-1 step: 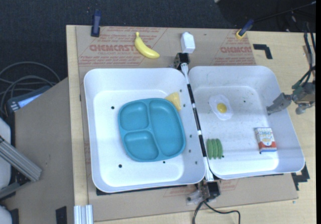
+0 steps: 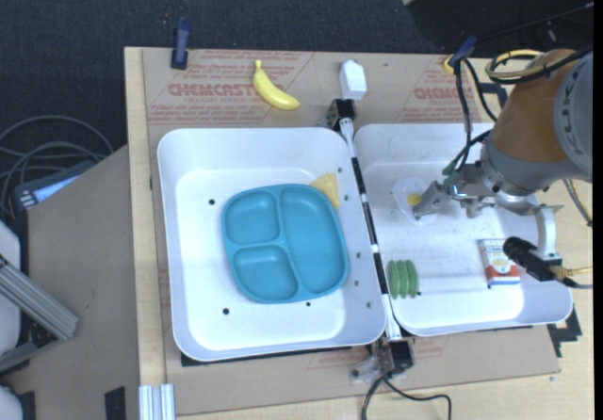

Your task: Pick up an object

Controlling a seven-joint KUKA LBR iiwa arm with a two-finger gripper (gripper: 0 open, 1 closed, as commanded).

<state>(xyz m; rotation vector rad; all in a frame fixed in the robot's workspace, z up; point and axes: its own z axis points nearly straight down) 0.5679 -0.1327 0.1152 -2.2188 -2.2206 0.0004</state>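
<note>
1. Camera view: two shallow white bins sit side by side on the brown surface (image 2: 141,220); the left bin (image 2: 188,173) and the right bin (image 2: 452,315) touch along a dark central seam.
2. The grey arm (image 2: 537,126), with its orange band, reaches in from the right over the right bin, and the gripper (image 2: 426,204) hangs low above that bin's upper middle.
3. Whether the gripper is released or clenched cannot be told here; it is small and partly blurred against the white floor.
4. Just beside the gripper tip lies a small pale yellowish object (image 2: 412,194), faint and hard to make out.
5. In the right bin's lower part rests a green ridged object (image 2: 403,279), near the seam, and a small red-and-white box (image 2: 497,263) lies towards the right wall.
6. The left bin holds a blue divided plate (image 2: 283,241) with three compartments, and a yellow wedge (image 2: 326,186) touches its upper right edge.
7. Outside the bins, on the surface above the left bin, lies a yellow banana (image 2: 273,88).
</note>
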